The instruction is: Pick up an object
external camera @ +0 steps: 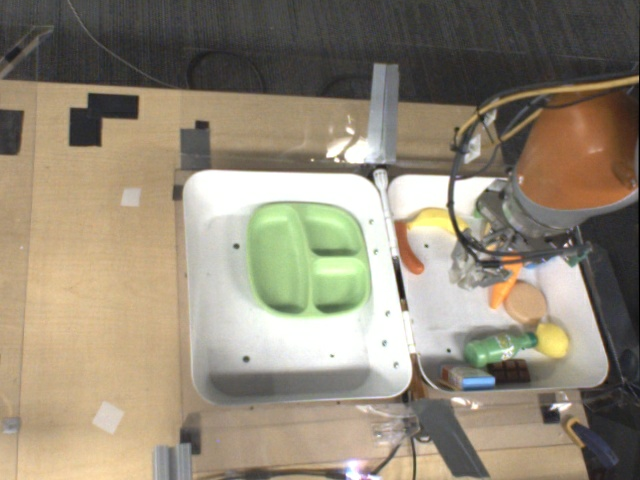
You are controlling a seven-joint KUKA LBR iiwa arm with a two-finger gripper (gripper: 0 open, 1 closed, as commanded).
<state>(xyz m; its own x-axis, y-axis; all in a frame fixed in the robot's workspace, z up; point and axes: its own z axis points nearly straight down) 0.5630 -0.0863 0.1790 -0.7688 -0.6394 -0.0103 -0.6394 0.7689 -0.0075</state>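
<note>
Orange plastic, carrot-shaped (503, 290), lay in the right bin (440, 313) just below and right of the gripper (470, 271); whether the pincer was released or clenched could not be told. A round tan piece (525, 304) sat beside it, a green bottle (500, 348) and yellow lemon (552, 341) lower down. A banana (432, 221) and a red-orange sausage (408, 247) rested to the gripper's left. Farther left, a glossy green divided tray (305, 258) sat in the left bin (215, 298). Pale wood bench (90, 298) met dark carpet (250, 18) behind.
</note>
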